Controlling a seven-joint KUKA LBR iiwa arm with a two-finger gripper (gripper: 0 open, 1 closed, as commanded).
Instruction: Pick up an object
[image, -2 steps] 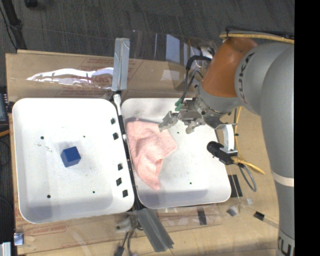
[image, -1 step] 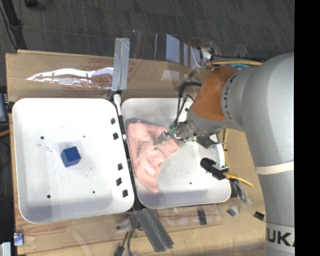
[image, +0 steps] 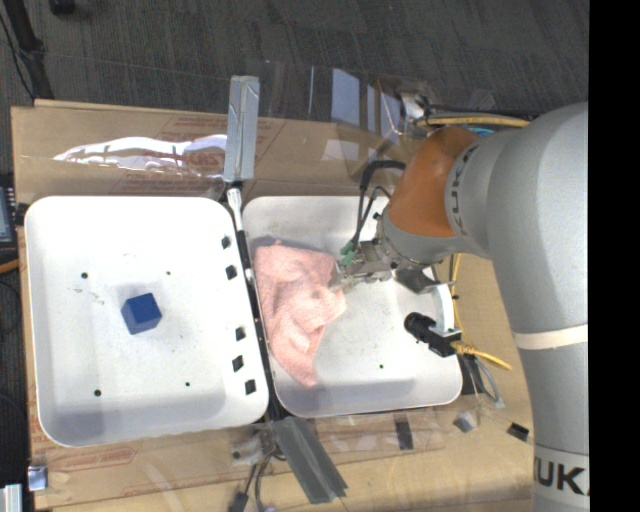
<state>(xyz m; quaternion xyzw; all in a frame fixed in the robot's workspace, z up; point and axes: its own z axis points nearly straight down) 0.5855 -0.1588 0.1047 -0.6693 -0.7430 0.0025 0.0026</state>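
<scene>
Arm (image: 520, 230) fills right side, grey, orange band above wrist, reaching over right bin (image: 400, 390). Table (image: 120, 150) brown cardboard-covered, two white bins side by side. Left bin (image: 60, 300) holds blue cube (image: 142, 312), left of centre. Pink cloth (image: 292, 305) lies crumpled along left half of right bin, near divider. Pincer (image: 350, 268) low at cloth's upper right edge, touching or just over it; spread or pressed together — cannot tell, cloth grip not visible.

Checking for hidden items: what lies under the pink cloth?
The pink cloth lies on the right bin's floor, white around it. Anything beneath is covered.
</scene>
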